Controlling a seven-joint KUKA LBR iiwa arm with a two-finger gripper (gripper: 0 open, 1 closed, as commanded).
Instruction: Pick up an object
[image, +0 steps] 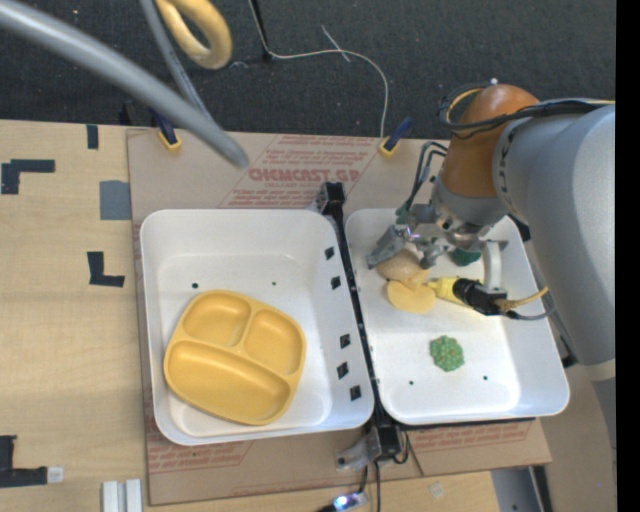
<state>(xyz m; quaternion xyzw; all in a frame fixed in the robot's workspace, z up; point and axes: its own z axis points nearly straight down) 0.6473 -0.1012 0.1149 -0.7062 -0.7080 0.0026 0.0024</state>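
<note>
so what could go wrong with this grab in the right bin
1. The gripper hangs over a tan piece lying right against a pale yellow piece; it may catch both, or push one aside and miss.
2. Both sit near the inner wall of the right bin, so a nudge could jam them there.
</note>
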